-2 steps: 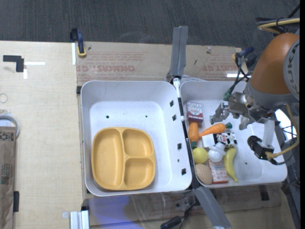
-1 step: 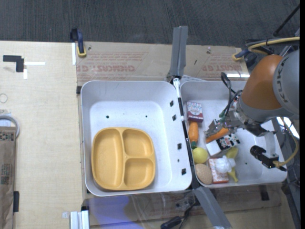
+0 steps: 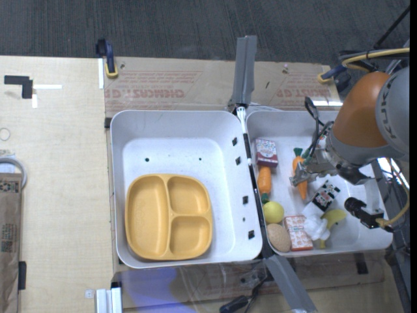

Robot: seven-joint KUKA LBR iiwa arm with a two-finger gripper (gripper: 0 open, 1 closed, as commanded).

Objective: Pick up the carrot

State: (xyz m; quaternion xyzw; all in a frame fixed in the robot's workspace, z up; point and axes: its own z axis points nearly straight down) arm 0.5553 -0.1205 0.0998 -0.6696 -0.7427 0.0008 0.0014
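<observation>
The carrot [image 3: 298,167] is orange with a green top and lies in the right bin [image 3: 365,240], pointing towards the front. My gripper [image 3: 303,177] comes down on it from the right, below the grey wrist and the orange band. Its fingers cross the carrot's middle, so orange shows above and below them. The gripper looks shut on the carrot. I cannot tell whether the carrot is off the bin floor.
Around the carrot are a red and white box [image 3: 266,152], an orange toy [image 3: 264,180], a lemon [image 3: 273,211], a bread piece [image 3: 279,238], a pink box [image 3: 299,232], a banana [image 3: 335,218] and a black and white item [image 3: 324,195]. The left bin [image 3: 130,135] holds a yellow divided plate [image 3: 169,215].
</observation>
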